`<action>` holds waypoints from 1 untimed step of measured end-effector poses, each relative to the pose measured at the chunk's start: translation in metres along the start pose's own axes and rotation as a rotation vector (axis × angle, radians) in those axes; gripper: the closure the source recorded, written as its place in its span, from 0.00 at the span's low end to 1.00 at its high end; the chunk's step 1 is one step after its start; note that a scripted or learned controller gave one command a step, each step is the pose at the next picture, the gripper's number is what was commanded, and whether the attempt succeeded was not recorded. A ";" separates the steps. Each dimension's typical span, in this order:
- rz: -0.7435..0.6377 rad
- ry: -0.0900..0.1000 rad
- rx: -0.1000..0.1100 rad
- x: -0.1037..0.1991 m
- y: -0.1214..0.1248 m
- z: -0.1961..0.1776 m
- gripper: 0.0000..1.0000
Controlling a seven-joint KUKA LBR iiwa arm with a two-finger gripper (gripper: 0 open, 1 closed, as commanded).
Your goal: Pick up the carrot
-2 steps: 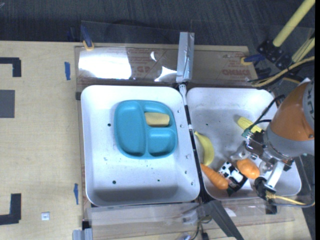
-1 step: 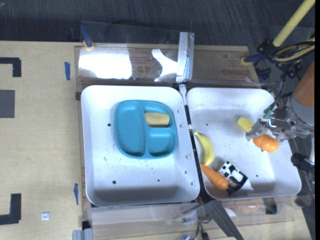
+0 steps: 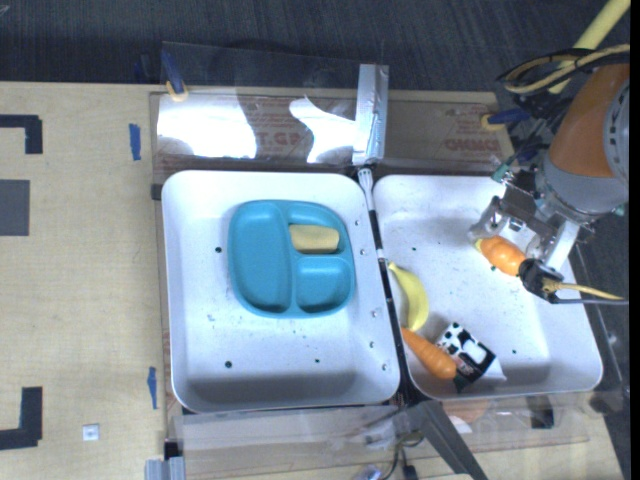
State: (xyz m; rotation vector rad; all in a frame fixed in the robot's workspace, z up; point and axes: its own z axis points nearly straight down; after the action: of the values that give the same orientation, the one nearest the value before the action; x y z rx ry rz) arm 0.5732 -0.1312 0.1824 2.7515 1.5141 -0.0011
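Gripper [image 3: 512, 240] over right bin [image 3: 440, 208], fingers straddling orange carrot [image 3: 502, 255], pinching it near bin's right side. Second carrot [image 3: 428, 356] lies at bin's lower left, touching black-and-white toy [image 3: 468, 351]; banana [image 3: 411, 296] just above. Left bin [image 3: 190, 298] bears blue divided plate [image 3: 270, 258] with yellow bread-like piece [image 3: 315, 238]. Print on brown cardboard [image 3: 450, 128] behind bins unreadable.

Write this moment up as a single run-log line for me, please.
end effector: over right bin, at orange item, hold unclear | carrot: lying by banana, front of right bin
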 end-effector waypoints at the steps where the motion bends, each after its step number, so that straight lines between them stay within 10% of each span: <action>1: 0.001 0.000 -0.001 0.000 0.000 -0.001 0.00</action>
State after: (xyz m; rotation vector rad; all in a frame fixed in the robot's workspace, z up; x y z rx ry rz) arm 0.5733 -0.1318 0.1830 2.7518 1.5124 -0.0005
